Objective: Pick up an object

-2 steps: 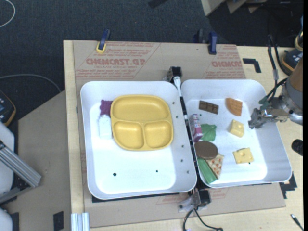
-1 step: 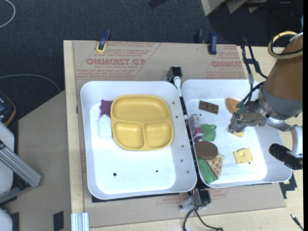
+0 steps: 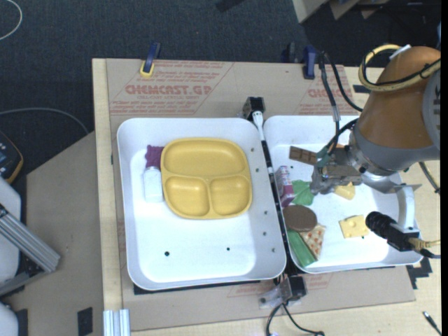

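Observation:
My gripper [image 3: 327,180] hangs low over the middle of the right bin [image 3: 308,128], under the grey wrist and orange band. Just left of it and below lie a green piece [image 3: 302,190] and a pink can [image 3: 285,182]. A brown chocolate bar [image 3: 302,155] rests just above the gripper. A small yellow piece [image 3: 345,190] sits at its right side. Nearer the front lie a round brown cookie [image 3: 302,218], a pizza slice [image 3: 314,240] and a yellow cheese wedge [image 3: 353,226]. Nothing can be seen held.
The left bin [image 3: 203,257] holds a yellow divided plate [image 3: 206,177] and a purple and white bottle [image 3: 152,172] by its left wall. The rims of the two bins meet in a ridge [image 3: 269,187] close to the pink can.

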`<state>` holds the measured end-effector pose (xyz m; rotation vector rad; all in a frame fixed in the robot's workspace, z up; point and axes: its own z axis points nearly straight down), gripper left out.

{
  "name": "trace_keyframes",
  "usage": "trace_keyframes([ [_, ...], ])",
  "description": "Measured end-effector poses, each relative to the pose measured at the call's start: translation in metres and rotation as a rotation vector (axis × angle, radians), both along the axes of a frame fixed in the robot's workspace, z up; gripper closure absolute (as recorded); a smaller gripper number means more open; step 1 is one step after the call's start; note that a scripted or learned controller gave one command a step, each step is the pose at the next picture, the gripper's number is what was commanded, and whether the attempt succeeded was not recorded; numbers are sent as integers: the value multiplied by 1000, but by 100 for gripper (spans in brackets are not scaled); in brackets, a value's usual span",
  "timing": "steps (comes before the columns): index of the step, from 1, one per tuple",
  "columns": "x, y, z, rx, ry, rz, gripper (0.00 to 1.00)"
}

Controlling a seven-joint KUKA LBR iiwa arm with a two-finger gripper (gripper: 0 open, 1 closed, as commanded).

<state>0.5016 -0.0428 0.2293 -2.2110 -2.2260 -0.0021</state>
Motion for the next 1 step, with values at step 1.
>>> trace_keyframes([
  [1, 2, 50, 5, -3, -4, -1, 100],
])
